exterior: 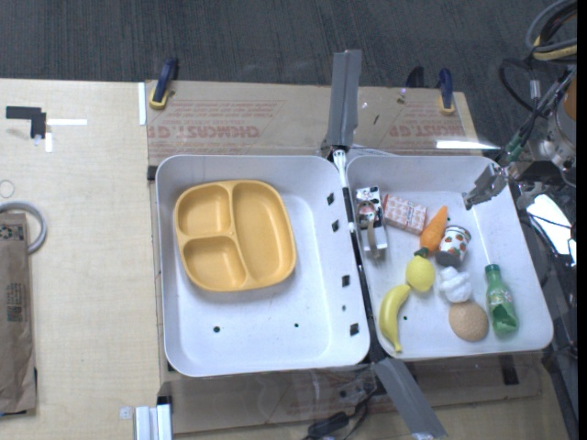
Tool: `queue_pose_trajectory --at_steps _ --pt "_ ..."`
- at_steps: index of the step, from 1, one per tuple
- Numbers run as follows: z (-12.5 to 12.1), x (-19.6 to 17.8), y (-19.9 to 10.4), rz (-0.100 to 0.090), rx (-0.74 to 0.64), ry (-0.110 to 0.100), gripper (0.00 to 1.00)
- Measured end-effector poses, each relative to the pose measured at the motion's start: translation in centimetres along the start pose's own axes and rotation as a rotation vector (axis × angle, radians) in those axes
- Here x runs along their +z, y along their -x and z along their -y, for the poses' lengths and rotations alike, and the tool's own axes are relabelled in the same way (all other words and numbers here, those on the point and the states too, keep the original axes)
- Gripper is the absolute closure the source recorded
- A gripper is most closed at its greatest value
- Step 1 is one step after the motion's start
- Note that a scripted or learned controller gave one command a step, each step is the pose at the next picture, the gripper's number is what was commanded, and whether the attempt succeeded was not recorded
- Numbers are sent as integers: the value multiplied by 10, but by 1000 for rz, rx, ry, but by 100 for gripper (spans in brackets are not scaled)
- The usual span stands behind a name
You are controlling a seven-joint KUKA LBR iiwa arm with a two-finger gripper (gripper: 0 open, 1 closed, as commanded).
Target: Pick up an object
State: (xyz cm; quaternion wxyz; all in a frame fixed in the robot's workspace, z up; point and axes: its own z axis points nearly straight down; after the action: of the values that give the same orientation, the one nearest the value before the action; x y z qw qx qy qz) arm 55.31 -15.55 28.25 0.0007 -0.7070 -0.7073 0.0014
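We start at the left bin (174, 337), a shallow white tray: a yellow three-compartment plastic plate (236, 235) lies in its upper-left part, nothing on it.

Moving on to the right bin (527, 255). Along its left wall, a small metal-and-red clip-like item (371, 220); we cannot make out what it is. Just beside it, toward the top edge, a pink patterned packet (404, 213). Next, an orange toy carrot (434, 228) lying at a slant, touching a small round white-and-brown toy (453, 242). Below them, a yellow lemon (420, 273) resting against the top of a yellow banana (393, 315), which curves down to the bin's bottom edge. Then a crumpled white object (454, 285), a tan round ball (469, 321) near the bottom edge, and a green plastic bottle (501, 298) by the right wall.

The gripper (480, 191) hangs over the right bin's upper-right corner, well apart from every item. Whether its jaws stand apart or together, we cannot tell. Nothing shows between them.

Our judgement: the pick is not yet done. Every candidate object lies in the bin; choosing one, descending, closing and lifting all remain.
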Motion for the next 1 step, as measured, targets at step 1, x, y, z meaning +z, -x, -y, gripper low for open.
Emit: queue_pose_trajectory --at_steps 1 --pt "-10 119 -4 0 -60 0 0"
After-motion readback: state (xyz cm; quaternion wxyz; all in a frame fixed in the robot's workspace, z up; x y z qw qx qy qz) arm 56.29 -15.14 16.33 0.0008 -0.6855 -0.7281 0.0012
